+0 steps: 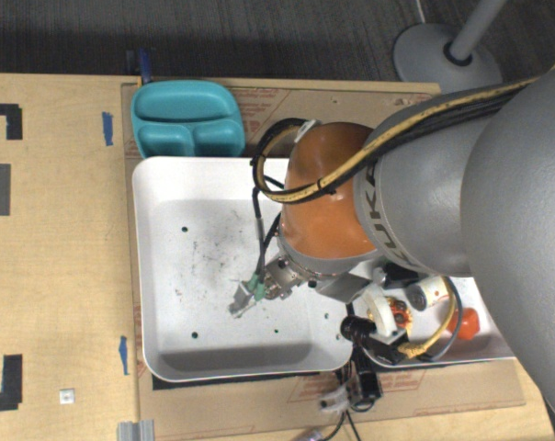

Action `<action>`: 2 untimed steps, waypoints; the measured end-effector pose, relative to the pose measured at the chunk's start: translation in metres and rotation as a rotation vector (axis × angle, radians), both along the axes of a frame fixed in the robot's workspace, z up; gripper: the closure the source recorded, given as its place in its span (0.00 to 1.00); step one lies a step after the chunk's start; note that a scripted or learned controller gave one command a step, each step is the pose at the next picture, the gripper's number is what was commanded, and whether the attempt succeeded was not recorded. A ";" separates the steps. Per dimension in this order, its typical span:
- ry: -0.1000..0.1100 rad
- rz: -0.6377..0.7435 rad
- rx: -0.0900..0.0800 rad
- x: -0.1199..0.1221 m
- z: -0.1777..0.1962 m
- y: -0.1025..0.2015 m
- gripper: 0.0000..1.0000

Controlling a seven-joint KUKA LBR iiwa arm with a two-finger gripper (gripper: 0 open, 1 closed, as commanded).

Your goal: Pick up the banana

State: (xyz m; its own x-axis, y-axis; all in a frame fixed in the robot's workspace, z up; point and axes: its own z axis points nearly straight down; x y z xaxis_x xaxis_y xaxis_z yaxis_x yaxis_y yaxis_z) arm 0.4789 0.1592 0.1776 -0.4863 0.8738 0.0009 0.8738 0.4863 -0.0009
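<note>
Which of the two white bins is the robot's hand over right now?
The left bin, the one beside the teal tray. The hand hangs over its floor, while the arm covers most of the right bin.

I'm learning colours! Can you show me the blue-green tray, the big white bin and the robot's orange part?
Teal plastic tray [187, 118]: camera view, on its top wall.
Shallow white bin [199, 246]: camera view, on its bare floor.
Orange band on the grey arm [323, 196]: camera view, on its middle.

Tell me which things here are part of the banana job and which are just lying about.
Part of the job:
- gripper, low over the left white bin
- left white bin
- arm

Just lying about:
- teal tray beyond the bin
- small orange object beside the arm
- blue tape marks
</note>
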 end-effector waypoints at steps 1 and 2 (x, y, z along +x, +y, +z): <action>0.000 0.282 0.001 0.025 -0.092 0.044 0.00; -0.002 0.282 0.004 0.026 -0.081 0.046 1.00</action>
